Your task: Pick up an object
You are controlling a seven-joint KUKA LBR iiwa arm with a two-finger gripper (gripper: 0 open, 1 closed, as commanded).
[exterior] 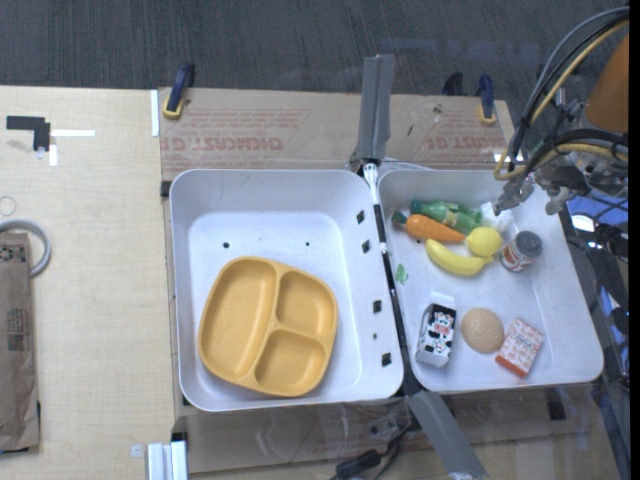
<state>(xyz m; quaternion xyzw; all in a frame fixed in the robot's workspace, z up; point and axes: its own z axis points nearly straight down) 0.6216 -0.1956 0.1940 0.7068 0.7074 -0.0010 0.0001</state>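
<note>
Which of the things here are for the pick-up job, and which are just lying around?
For the job: carrot, banana, lemon, can, milk carton, gripper.
Lying about: yellow tray, brown bag, blue clamps.

A single fixed camera looks down at a slant from above the bench, far enough back to take in both the left bin (pixel 190 268) and the right bin (pixel 575 318), with the arm (pixel 600 98) entering from the right.
</note>
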